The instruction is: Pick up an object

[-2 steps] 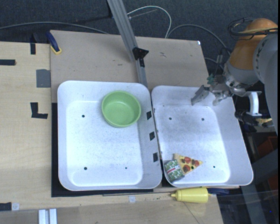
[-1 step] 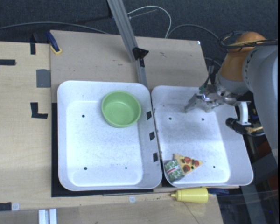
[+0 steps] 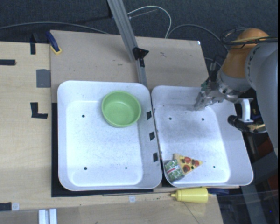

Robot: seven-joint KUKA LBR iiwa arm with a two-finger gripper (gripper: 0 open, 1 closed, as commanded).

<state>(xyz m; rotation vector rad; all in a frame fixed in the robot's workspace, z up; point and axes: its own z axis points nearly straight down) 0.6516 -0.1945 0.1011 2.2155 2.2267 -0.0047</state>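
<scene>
Here, tool (image 3: 201,101) over right bin (image 3: 233,148), pizza slice (image 3: 189,163) apart

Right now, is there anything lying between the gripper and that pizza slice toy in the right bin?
No. In the camera view, only bare bin floor separates the gripper from the pizza slice toy.

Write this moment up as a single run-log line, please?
arm: over right bin far edge | claw: low, nothing seen in it | pizza slice toy: right bin near corner | green bowl: left bin
</scene>
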